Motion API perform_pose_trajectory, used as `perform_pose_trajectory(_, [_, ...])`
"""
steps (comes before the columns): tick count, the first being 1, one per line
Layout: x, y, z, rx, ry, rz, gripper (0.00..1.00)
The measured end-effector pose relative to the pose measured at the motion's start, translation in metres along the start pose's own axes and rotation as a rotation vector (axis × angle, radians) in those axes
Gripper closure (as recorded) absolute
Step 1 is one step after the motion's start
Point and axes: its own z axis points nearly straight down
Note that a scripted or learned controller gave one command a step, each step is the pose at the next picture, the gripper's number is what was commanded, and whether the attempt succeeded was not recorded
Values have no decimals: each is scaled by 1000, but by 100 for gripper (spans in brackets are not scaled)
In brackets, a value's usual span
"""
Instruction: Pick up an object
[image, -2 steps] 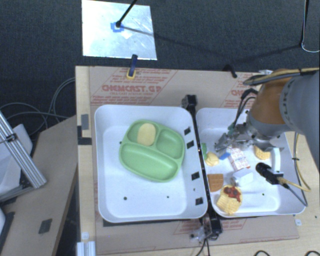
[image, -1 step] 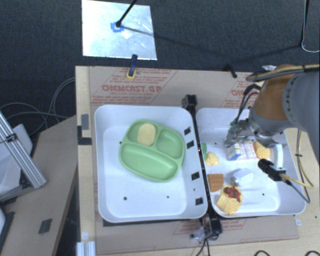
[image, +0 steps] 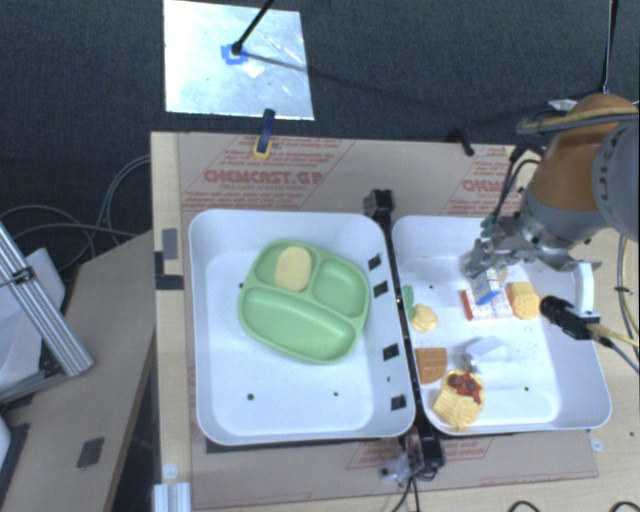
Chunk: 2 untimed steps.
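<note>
Your arm (image: 585, 170) comes in from the right and its gripper (image: 487, 262) sits low over the upper middle of the right bin (image: 580, 395). You cannot tell from this angle how the jaws stand; the wrist hides them.

Just beside the gripper, toward the bin's middle, lies a small red, white and blue carton (image: 487, 298), with a yellow corn-like piece (image: 523, 299) touching its right edge. Whether the gripper touches the carton is not clear.

Left of these, near the divider, you have a small yellow lemon-like piece (image: 424, 318). Below it lies an orange cracker-like square (image: 431, 363), and next to that a pale lavender block (image: 486, 349). At the bin's near edge sits a yellow corn cob with red on top (image: 458, 398).

In the left bin (image: 225, 400) you see a green divided plate (image: 305, 300), with a pale yellow rounded piece (image: 293, 266) resting in its upper left compartment.
</note>
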Motion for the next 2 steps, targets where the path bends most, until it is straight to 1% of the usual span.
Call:
perform_pose_trajectory(1, [-5,9,-61,-2,0,-2,100])
perform_pose_trajectory(2, [-5,10,-67,3,1,-2,100])
